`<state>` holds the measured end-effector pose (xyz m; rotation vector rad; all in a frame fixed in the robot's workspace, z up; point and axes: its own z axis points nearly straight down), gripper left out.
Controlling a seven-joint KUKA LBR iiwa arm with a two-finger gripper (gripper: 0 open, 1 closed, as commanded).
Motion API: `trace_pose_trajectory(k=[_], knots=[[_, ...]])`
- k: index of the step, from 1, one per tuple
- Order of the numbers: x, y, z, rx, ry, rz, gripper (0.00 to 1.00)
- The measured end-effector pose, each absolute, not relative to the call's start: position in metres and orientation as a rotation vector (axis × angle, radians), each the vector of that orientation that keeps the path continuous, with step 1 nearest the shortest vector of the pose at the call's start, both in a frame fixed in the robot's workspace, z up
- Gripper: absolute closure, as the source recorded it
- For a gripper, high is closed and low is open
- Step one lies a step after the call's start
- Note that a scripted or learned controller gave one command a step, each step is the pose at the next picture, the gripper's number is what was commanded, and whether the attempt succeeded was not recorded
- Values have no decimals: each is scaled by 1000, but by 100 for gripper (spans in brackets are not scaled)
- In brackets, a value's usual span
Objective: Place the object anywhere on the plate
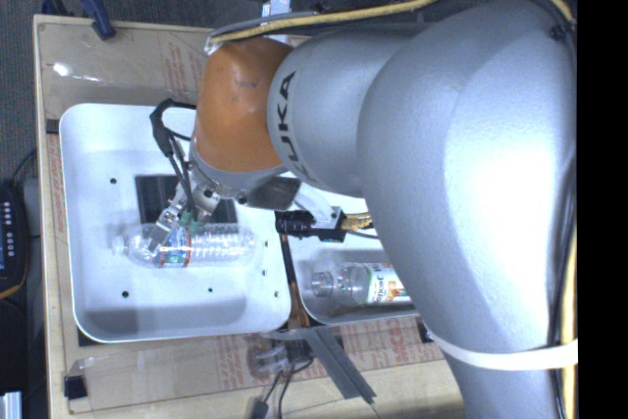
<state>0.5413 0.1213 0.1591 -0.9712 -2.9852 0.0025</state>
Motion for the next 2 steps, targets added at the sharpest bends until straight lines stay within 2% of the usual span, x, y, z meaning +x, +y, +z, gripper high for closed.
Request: trace_pose_trajectory(k=[1, 2], knots=[[548, 117, 94, -731, -3057, -4, 0], [548, 118, 104, -725, -3058, -4, 100]])
